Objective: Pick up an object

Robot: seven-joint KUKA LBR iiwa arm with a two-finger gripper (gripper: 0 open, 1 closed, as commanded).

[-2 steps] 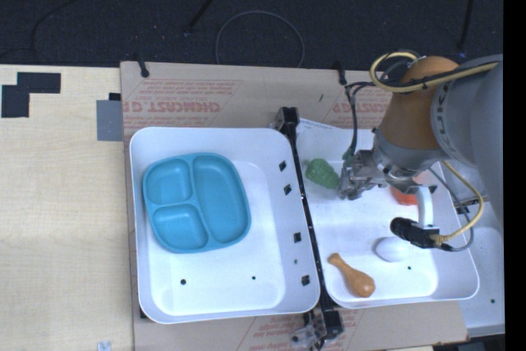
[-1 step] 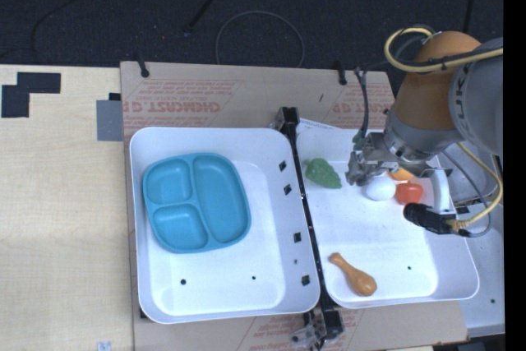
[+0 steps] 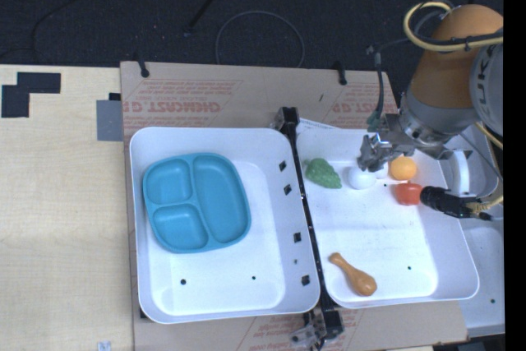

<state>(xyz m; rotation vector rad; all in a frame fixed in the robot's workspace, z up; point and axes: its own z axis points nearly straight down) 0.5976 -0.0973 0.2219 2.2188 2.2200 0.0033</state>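
Bench point(image 3: 57, 201) carries cardboard sheet point(image 3: 214, 99) mid-frame; two white bins on it, left bin point(image 3: 205, 292), right bin point(image 3: 411, 275).

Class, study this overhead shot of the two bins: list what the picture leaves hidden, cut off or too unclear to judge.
- Gripper, camera view: too small and dark against the arm to tell how its fingers stand.
- White object: partly covered by the gripper, so its shape and any contact are unclear.
- Red object: too small to identify.
- Right bin: its far right corner is hidden by the arm.
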